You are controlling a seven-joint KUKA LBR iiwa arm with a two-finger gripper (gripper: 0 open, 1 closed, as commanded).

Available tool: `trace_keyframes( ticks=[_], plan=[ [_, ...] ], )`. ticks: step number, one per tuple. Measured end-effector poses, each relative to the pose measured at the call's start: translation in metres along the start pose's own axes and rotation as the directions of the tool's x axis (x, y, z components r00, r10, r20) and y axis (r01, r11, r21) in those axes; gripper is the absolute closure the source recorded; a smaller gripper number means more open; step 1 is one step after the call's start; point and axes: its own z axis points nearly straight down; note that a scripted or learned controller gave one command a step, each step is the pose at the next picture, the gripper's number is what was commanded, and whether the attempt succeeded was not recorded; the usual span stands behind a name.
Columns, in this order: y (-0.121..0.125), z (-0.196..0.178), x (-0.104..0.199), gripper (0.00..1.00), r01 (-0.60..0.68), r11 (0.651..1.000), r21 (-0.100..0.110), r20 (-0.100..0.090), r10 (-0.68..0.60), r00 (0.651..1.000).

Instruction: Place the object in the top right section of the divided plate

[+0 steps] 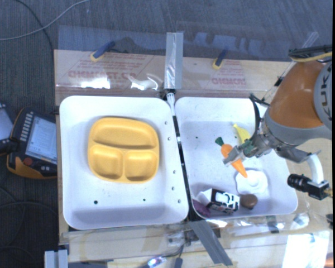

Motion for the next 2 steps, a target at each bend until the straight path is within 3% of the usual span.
trace_keyframes(
  ticks=[1,2],
  plan=[
    [0.036,-0.023,0.066,1.00,0.088,0.996,-0.001,-0.002,-0.088,0.996],
    [0.060,-0.030,0.077,1.00,0.047,0.999,0.000,-0.002,-0.047,0.999]
  ],
)
